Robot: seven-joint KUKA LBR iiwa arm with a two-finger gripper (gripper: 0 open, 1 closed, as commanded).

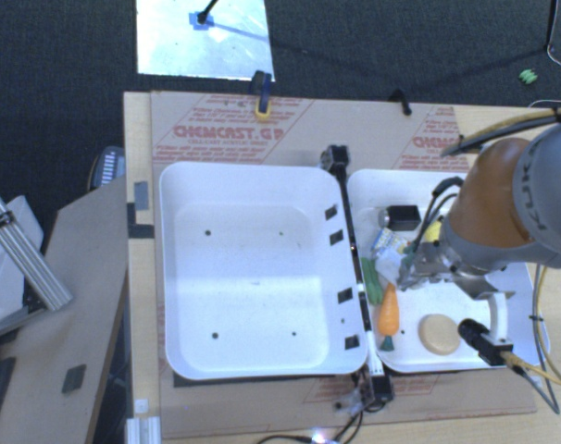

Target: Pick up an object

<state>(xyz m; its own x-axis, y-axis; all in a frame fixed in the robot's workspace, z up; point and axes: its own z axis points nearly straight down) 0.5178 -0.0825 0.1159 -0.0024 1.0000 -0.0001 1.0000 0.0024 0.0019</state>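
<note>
My gripper (405,274) reaches down into the right bin (503,361), close to its left wall. Just beside its tip lies a crumpled silvery packet (386,248) with some green and yellow print. An orange carrot (389,313) with a green top lies right below the gripper, along the bin's left wall. A tan round disc (438,333) rests near the front of the bin. A small black block (404,216) sits at the back of the bin. The arm's body hides the right part of the bin.
The left bin (183,340) stands beside the right one, and a ridge with black clips (343,248) separates them. Both bins rest on a brown cardboard sheet (225,128). A grey table edge (77,248) lies to the left.
</note>
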